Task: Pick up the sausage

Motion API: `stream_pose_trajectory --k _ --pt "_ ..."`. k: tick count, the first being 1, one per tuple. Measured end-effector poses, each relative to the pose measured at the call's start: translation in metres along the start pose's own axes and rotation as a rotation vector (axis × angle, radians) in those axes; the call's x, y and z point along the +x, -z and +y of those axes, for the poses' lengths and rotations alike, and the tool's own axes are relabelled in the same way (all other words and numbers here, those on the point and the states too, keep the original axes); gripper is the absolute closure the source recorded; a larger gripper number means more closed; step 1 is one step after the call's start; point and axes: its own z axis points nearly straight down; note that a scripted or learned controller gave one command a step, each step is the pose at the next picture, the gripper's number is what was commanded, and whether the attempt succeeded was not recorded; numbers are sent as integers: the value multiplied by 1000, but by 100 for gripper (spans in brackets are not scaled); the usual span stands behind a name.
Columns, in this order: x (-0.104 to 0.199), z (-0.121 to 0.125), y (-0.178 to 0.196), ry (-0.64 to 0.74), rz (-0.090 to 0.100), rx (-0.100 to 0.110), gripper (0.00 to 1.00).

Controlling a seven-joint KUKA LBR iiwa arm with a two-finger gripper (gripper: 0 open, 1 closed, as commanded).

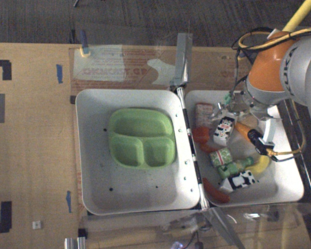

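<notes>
The sausage (201, 135) appears to be the reddish piece at the left side of the right bin (290, 188), close to the wall shared with the left bin (88, 154) — though a second reddish piece (213, 192) lies at the near left corner, and which of the two is the sausage I cannot say for sure. The gripper (229, 109) hangs over the far part of the right bin, just above a small black-and-white carton (224, 130), among a clutter that includes a green bottle (237, 166), a banana (260, 164) and a cow-patterned carton (242, 180). Whether its fingers stand apart or closed cannot be made out, and nothing is seen held between them. The step in hand looks like the approach — the sausage lies untouched. The next move calls for shifting left and slightly nearer, past the carton, and descending without nudging it. The green divided plate (142, 137) sits alone in the left bin.
</notes>
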Motion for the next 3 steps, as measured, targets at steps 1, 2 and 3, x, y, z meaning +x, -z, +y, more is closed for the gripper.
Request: stream_pose_trajectory --k 1,2,3 --pt "27 -59 -18 -279 -1 47 0" --pt "43 -36 79 -577 -9 51 0" --pt "68 -40 86 -630 -10 54 0"
